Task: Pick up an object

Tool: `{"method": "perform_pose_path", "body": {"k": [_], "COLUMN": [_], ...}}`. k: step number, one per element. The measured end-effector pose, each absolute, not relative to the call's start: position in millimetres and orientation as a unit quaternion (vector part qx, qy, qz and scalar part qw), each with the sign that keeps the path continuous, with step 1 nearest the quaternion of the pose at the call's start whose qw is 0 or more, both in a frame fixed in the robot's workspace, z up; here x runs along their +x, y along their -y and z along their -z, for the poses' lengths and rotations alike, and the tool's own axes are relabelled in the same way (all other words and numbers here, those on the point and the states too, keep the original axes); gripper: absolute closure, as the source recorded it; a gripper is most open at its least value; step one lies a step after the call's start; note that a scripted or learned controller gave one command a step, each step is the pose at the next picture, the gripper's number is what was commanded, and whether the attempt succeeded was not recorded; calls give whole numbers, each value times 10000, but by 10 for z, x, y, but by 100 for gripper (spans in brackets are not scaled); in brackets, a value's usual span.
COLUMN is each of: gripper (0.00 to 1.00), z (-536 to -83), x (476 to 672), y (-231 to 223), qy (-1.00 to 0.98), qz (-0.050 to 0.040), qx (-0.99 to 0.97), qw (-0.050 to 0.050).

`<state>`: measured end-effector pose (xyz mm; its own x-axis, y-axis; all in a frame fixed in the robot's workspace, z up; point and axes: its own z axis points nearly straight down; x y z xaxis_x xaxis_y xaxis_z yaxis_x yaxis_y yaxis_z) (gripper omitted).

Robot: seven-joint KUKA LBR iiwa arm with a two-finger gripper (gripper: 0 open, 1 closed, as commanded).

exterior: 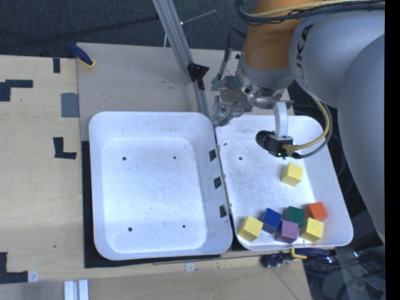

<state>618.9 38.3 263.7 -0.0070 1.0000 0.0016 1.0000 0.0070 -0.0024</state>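
We see a light wooden bench [37,167] against a dark background, marked with several dark tape pieces. Two shallow white bins sit on it side by side, their inner rims touching.

The left bin [100,230] shows a speckled floor and four small dark dots.

The right bin [250,167] holds seven small blocks. One yellow cube [291,174] lies alone near the middle of the bin floor. The remaining six are grouped along the near rim: a yellow block [250,228] at the left end, a blue block [271,219] just beside it, a purple block [289,230], a green block [294,215] touching the purple one, a second yellow block [313,229], and an orange block [317,210] at the right.

The grey arm [337,55] with its orange band enters from the right and covers the far right corner of the right bin. The pincer [222,114] hangs at the far rim where the two bins meet, well apart from all the blocks. We cannot tell how its jaws stand. A black fitting [275,144] with a yellow cable hangs over the bin floor, near the lone yellow cube.

A slanted metal pole [178,42] crosses the bench behind the bins. A blue and yellow item [81,54] lies at the far left edge.
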Motion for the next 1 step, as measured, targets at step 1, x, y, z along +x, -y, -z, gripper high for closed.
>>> {"method": "perform_pose_path", "body": {"k": [1], "gripper": [100], "z": [-2475], "x": [6139], "y": [-943], "qy": [7095], "qz": [-11], "qx": [-7047], "qw": [19]}}
